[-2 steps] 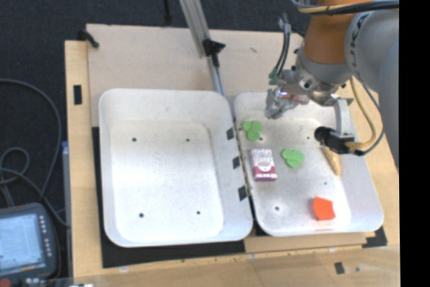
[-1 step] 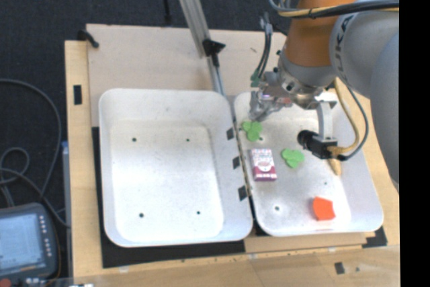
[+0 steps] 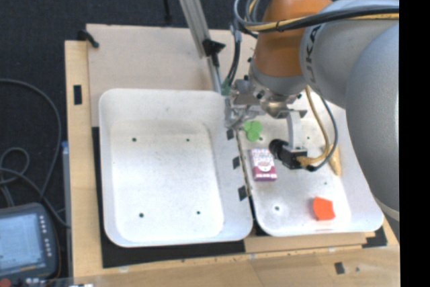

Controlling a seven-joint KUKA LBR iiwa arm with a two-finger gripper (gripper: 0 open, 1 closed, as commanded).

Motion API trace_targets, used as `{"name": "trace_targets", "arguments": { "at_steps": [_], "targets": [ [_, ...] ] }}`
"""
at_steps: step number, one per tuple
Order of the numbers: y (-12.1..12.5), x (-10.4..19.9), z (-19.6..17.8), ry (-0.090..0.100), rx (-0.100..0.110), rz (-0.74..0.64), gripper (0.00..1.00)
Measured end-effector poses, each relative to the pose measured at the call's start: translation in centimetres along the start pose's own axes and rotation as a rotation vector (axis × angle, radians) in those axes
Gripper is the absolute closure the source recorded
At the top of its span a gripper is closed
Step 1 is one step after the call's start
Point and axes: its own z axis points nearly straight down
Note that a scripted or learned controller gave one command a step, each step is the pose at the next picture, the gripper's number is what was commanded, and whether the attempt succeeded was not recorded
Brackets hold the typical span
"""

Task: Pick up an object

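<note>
Box (image 3: pixel 263 165): small purple-and-white carton, near the right bin's (image 3: pixel 349 215) left wall.
Other items: green piece (image 3: pixel 253 130) just behind the carton; orange block (image 3: pixel 323 208) toward the front edge.
Surface: pale wooden bench (image 3: pixel 77 144), dark carpet around.
Box axis: long side runs front to back.
Gripper (image 3: pixel 236 116): above the green piece, at the divide between bins.

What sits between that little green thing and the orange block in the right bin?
In the camera view, a small purple and white box lies between the green object and the orange block, on the right bin floor, nearer the green one.
</note>
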Motion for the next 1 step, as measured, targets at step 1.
{"name": "trace_targets", "arguments": {
  "at_steps": [1],
  "targets": [
    [-0.93,5.03,0.53,-0.001,0.001,0.0,1.0]
  ]
}}
